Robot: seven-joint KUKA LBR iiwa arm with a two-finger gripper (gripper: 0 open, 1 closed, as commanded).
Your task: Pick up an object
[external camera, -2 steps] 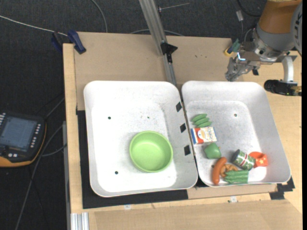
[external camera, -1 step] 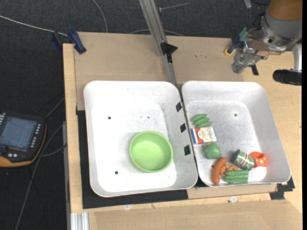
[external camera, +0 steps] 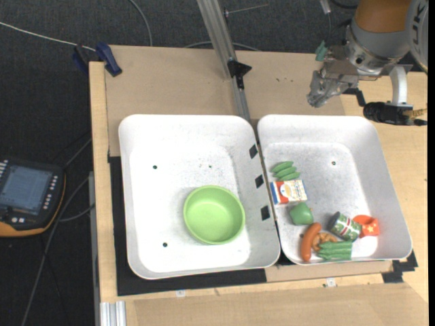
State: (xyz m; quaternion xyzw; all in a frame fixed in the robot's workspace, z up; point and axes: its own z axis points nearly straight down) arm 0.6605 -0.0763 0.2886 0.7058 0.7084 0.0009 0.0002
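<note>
The gripper [external camera: 317, 98] hangs above the bench just beyond the far rim of the right bin [external camera: 380, 156], well clear of the objects. Nothing shows between its fingers. In the right bin lie green pea pods [external camera: 285, 170], a small red and white carton [external camera: 288, 191], a green pepper-like piece [external camera: 300, 214], a sausage [external camera: 309, 240], a green can [external camera: 345, 227], a red piece [external camera: 368, 225] and a bunch of green beans [external camera: 336, 250]. A light green bowl [external camera: 213, 214] sits in the left bin [external camera: 146, 175].
A metal pole [external camera: 221, 39] slants across the bench behind the bins. Clips [external camera: 259, 180] join the bins along their shared edge. A handheld pendant [external camera: 27, 194] lies on the floor at left.
</note>
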